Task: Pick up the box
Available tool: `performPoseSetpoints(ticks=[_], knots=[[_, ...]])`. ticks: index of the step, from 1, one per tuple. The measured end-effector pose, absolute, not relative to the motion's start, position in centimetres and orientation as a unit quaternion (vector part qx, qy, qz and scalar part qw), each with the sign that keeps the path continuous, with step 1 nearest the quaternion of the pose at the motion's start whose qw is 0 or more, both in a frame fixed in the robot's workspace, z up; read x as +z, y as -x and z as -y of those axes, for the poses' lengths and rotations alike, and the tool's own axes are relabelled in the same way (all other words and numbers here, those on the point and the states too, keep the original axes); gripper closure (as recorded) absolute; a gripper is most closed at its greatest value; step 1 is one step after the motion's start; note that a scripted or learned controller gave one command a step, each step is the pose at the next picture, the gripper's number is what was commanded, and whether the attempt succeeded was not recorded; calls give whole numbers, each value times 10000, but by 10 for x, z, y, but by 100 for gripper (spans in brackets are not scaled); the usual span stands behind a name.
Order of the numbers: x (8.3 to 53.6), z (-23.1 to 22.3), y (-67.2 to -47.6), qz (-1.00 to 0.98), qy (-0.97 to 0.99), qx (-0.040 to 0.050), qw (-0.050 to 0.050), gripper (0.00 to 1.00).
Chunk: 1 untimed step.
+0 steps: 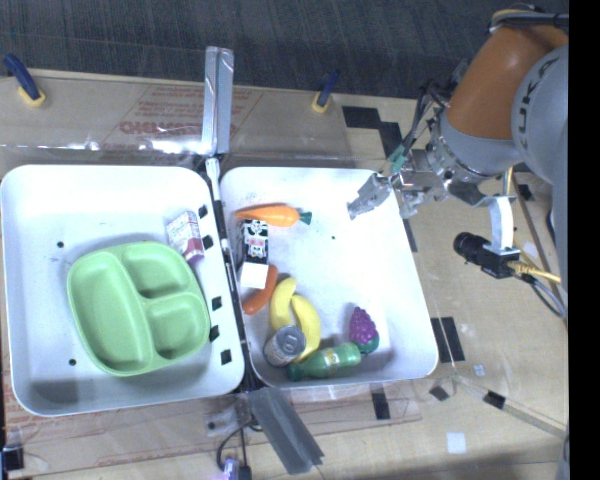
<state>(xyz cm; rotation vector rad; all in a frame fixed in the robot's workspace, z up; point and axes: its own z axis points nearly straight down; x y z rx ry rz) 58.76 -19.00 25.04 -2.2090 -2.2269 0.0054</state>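
White-and-black, the small printed carton box stands just below the orange carrot; we risk snagging that carrot instead. Our gripper hovers well right, empty; whether spread, we cannot tell.

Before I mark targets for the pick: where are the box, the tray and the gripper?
box point(255, 240), camera view, its black-and-white top face
tray point(138, 307), camera view, the ridge between compartments
gripper point(372, 196), camera view, between its fingertips

Glossy white plastic bins, matt green plastic tray.
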Motion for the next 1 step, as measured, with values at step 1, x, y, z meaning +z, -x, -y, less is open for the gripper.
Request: performPoseSetpoints(ticks=[1], knots=[[199,209,-581,6182,7860,23,34,0]])
